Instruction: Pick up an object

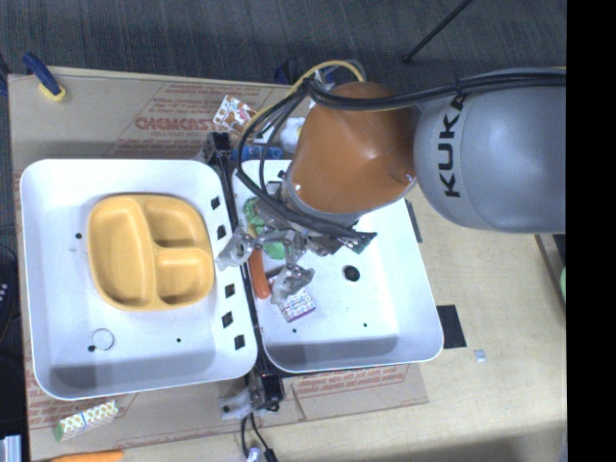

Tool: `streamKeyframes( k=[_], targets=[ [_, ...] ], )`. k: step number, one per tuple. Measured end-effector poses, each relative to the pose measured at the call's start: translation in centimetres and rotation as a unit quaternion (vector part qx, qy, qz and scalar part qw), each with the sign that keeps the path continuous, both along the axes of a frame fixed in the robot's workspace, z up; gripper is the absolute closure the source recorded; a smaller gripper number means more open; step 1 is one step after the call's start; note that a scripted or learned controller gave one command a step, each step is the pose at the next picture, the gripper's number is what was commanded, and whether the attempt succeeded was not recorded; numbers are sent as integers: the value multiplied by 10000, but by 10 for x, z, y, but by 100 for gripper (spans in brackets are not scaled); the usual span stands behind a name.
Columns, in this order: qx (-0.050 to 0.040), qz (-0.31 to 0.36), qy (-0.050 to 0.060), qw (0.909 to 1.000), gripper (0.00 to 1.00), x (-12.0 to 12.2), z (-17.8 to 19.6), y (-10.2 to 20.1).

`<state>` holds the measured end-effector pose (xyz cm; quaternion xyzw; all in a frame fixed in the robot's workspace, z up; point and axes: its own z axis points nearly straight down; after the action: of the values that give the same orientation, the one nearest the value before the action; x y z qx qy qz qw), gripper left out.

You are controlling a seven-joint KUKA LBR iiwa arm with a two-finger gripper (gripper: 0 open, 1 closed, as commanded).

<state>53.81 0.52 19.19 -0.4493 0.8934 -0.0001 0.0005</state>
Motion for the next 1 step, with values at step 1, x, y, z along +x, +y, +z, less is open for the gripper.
streamKeyframes(
  k=[1],
  targets=[
    [-1, -2, 2, 10000, 0, 0, 0, 0]
  ],
)
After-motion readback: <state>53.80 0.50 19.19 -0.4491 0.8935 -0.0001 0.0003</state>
